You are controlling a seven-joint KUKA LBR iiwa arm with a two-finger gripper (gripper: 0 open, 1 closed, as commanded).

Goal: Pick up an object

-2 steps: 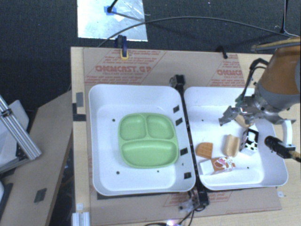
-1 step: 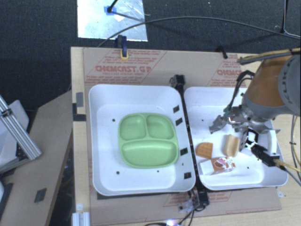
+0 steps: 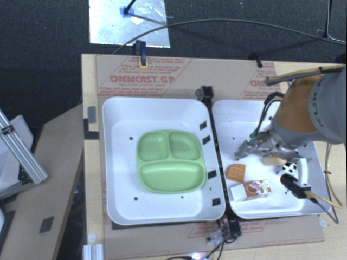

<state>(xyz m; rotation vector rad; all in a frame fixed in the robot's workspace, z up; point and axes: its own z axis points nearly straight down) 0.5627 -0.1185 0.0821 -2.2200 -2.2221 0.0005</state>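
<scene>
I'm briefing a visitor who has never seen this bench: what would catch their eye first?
Probably the pale green three-compartment plastic plate, lying flat in the middle of the left white bin. Next, the grey arm with its orange band reaching into the right white bin, above an orange waffle-textured piece and a red-and-white packet.

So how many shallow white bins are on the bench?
2: the left shallow white bin holds a green divided plate; the right shallow white bin holds small objects beneath the arm.

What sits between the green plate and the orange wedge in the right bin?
In the camera view, the two bins' adjoining walls with black clips separate the green plate from the orange wedge.
</scene>
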